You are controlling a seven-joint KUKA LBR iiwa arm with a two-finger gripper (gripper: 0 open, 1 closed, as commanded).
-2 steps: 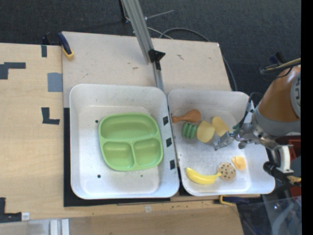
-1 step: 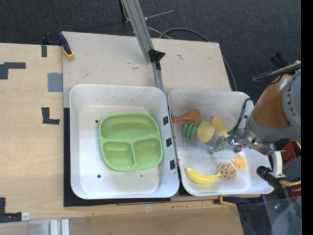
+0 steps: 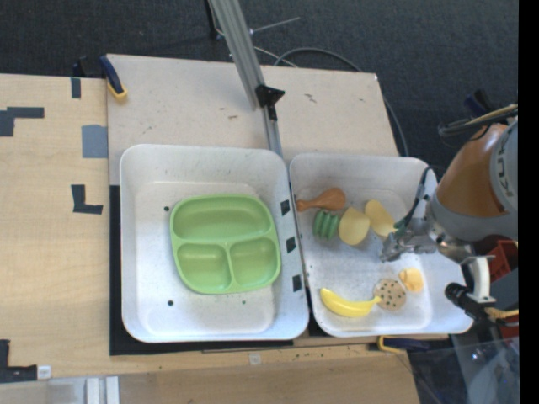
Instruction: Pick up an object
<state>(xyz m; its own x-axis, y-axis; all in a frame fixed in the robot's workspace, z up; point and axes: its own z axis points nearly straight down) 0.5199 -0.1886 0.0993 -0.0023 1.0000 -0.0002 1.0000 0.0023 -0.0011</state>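
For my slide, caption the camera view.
Gripper hovers in right bin among toy foods; green tray in left bin.

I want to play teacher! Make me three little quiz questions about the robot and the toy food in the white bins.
1. True or false: the green tray lies in the left bin.
2. Which toy lies nearest the front rim of the right bin? A) banana B) drumstick C) cookie
3. Fill in: the gripper hangs over the ____ bin.

Key: 1 true. 2 A, the banana; the cookie is beside it, the drumstick at the back. 3 right.
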